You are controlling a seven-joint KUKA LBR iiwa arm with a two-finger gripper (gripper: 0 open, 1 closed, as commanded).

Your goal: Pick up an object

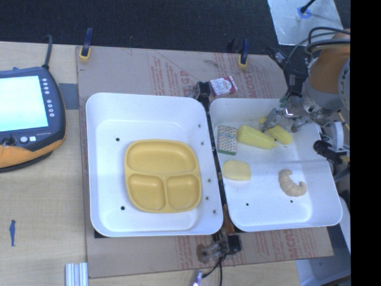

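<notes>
The arm (330, 70) came in from the right side of the camera view, with its orange band high at the upper right, and its wrist pointed down and to the left over the far part of the right bin (309, 213). The gripper (278, 119) hung low there, just above the yellow pieces, and it was not possible to tell from this slant how wide it stood, or if anything was inside it. Directly under and beside it lay a small yellow piece (281, 136), touching or almost touching a longer yellow corn-like object (255, 137). To the left of these, near the bin's left wall, lay a small patterned card or packet (227, 139), and below it a pale yellow block (237, 170). A beige curled object (292, 183), like a shrimp, lay apart, nearer to the front right. The left bin (101, 159) held a yellow divided plate (162, 176) with three compartments. Both bins stood on a brown cardboard sheet (149, 70), fixed with clamps (86, 46) at the far edge, on a wooden bench (36, 219). A tablet-like control pendant (27, 115) lay at the left, and a small red and white packet (222, 86) lay behind the bins. The floor behind was dark.
</notes>
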